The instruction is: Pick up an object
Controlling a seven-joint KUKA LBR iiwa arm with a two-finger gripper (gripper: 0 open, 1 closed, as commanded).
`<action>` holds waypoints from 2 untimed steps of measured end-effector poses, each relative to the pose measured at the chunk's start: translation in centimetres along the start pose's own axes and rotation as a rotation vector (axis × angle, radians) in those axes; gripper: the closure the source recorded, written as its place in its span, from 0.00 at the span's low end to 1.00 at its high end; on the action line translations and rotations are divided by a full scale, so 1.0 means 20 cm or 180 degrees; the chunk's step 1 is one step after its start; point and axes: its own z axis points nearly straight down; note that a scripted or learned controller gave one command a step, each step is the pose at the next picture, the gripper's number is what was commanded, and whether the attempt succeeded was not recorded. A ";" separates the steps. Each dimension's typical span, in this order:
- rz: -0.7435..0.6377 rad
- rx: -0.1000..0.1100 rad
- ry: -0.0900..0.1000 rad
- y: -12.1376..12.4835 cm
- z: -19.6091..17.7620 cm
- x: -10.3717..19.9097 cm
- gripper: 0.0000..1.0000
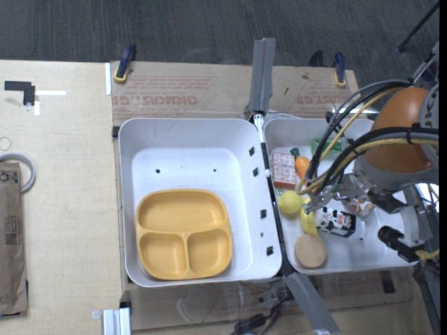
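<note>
In the left white plastic bin [133, 187], lower centre of the frame, sits a yellow three-compartment plastic tray [184, 232]. Behind it, the brown cardboard [167, 89] reads "CHEMCAST GP", printed upside down. The right white bin [363, 257] holds a yellow lemon-like ball [290, 202], a tan round bread-like disc [311, 251], an orange carrot piece [301, 165] and a red-printed packet [283, 168], its print illegible. The gripper [335, 211] hangs just right of the ball, over a black-and-white item; cables hide whether it is open.

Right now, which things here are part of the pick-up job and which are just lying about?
Job:
end effector
round yellow lemon-like ball
small orange carrot-shaped piece
round tan cookie-like disc
right white bin

Lying about:
yellow three-compartment plastic tray
left white bin
brown paper bag
</note>
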 end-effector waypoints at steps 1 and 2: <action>-0.0457 -0.0009 -0.0006 0.19 0.20 -0.11 0.00; -0.0945 -0.0004 -0.0001 -0.18 0.20 0.05 0.00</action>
